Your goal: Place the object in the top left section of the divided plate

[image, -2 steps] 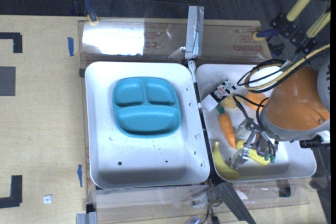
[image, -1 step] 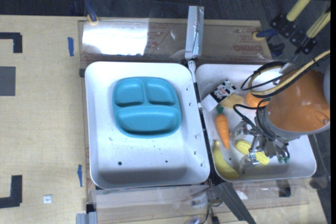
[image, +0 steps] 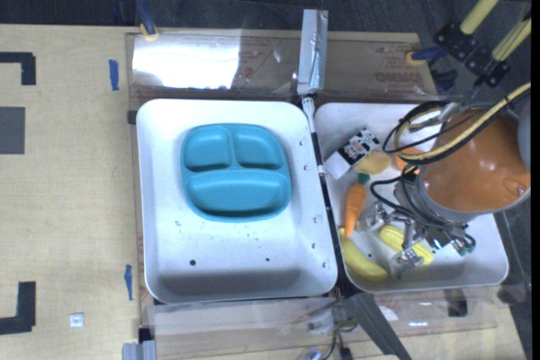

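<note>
Two white bins sat side by side on the desk (image: 59, 206). The left bin (image: 160, 249), in the middle of the frame, held one blue divided plate (image: 236, 170) with three sections: two small ones along its upper edge and one long one below. Nothing lay in any of them.

The right bin (image: 489, 261), at the lower right of the frame, held the loose items. I counted one carrot (image: 354, 208) standing nearly upright in the picture beside the divider, one banana (image: 363, 263) along the bin's lower edge, one ear of corn (image: 391, 237) just right of the carrot, and one small black-and-white item (image: 359, 146) near the bin's upper left corner. An orange-yellow piece (image: 377, 163) lay just below that one.

My arm (image: 472, 169) reached in from the right edge, its orange band hanging over the right bin, cables looped around it. My gripper (image: 411, 247) pointed down among the corn and banana. I could not tell how far it was open, or whether it had anything.
</note>
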